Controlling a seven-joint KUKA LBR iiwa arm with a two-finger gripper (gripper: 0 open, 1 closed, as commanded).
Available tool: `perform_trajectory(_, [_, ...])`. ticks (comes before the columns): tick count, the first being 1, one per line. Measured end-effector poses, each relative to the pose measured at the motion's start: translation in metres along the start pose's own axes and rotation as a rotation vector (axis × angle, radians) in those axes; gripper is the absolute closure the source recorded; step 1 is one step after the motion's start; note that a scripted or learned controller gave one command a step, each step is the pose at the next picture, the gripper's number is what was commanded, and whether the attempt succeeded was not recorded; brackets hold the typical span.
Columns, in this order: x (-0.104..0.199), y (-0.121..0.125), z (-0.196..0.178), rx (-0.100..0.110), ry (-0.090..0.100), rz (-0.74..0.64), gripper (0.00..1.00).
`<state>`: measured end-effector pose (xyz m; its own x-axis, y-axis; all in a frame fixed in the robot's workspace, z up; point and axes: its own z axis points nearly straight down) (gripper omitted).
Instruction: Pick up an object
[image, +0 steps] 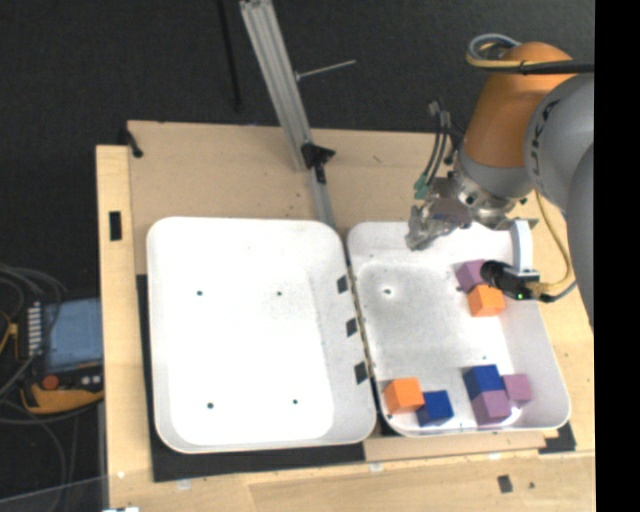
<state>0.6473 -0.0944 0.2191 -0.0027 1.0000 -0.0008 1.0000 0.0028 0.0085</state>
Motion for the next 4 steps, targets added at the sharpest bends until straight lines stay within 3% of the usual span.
perform_trajectory(1, [-0.001,0.001,-0.011,0.006,0.001,0.000,1.00])
perform_trajectory(3, [0.097,-0.038,-0.004,0.009,0.001,-0.001,1.00])
perform_trajectory(4, [0.145,-0.046,-0.017,0.006,0.003,-0.005,1.00])
